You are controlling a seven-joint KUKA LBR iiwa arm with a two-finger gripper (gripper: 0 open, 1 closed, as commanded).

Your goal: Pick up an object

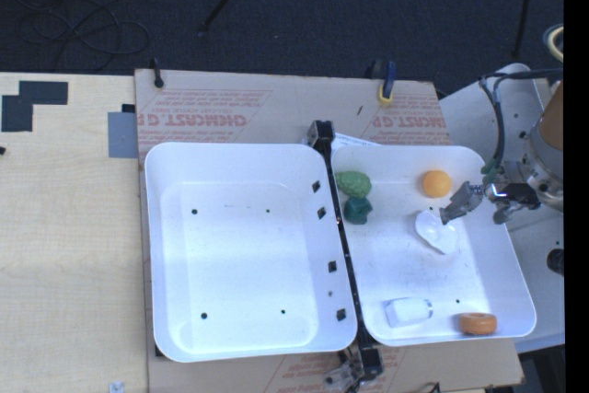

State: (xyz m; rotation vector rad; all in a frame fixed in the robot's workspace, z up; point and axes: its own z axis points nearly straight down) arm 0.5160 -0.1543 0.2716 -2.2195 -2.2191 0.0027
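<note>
An orange disc (478, 323) lies flat at the right bin's (515, 290) near edge; the fingers (457, 205) hang spread wide, holding nothing, above a white heart-shaped piece (436, 233).

Your end effector (480, 202) hung at the right bin's (502, 276) edge, beside a white piece (437, 233) and an orange ball (436, 183).

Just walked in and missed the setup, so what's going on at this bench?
A robot arm is reaching in from the right over the right bin, its claw at the bin's right rim, near a white object. Nothing is between its fingers. An orange ball, two green items, a white block and an orange piece lie in that bin.
</note>
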